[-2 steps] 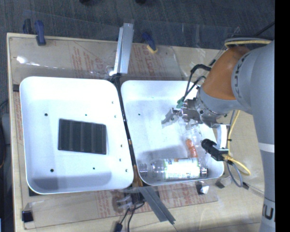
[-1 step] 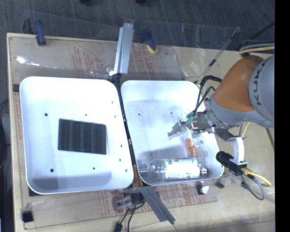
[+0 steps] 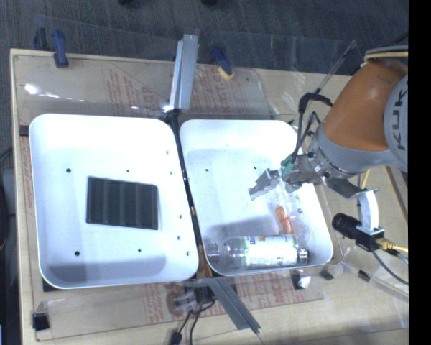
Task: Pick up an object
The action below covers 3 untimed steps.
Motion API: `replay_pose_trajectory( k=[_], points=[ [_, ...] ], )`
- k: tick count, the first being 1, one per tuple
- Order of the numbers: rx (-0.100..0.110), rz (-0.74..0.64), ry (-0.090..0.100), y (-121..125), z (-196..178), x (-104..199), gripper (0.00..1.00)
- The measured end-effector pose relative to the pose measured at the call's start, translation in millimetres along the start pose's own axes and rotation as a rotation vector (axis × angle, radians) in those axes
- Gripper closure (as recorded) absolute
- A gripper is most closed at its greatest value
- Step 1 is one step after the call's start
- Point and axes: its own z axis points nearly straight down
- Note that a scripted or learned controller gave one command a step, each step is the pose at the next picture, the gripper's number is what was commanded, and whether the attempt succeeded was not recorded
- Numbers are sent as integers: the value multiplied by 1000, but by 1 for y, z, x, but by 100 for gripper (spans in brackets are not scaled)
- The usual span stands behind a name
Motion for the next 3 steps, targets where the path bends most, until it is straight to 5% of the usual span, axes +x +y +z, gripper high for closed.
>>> replay_pose_trajectory(
  k=[1, 3],
  points=[
    [4, 52, 1, 4, 78, -43, 0],
    [4, -12, 3, 17, 125, -43, 0]
  ],
)
